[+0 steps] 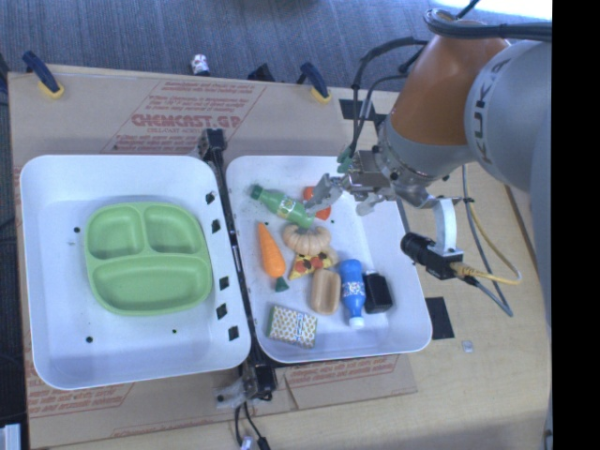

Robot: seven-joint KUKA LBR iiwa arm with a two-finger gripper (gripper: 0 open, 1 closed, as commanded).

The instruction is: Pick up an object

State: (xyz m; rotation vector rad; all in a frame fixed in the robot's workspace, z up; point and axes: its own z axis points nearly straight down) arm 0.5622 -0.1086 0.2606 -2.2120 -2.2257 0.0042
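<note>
Gripper point(330, 192) of the grey arm hovers at the right white bin's point(403, 331) upper edge, its state impossible to tell, just right of the green plastic bottle point(281, 204), whose long axis apparently slants down-right toward it.

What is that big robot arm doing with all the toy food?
The grey and orange robot arm reaches in from the right over the right bin. Its claw hangs just above a green bottle near the back. A carrot, a blue bottle and other toys lie in a pile there. The left bin holds a green divided plate. Nothing is lifted yet.
</note>
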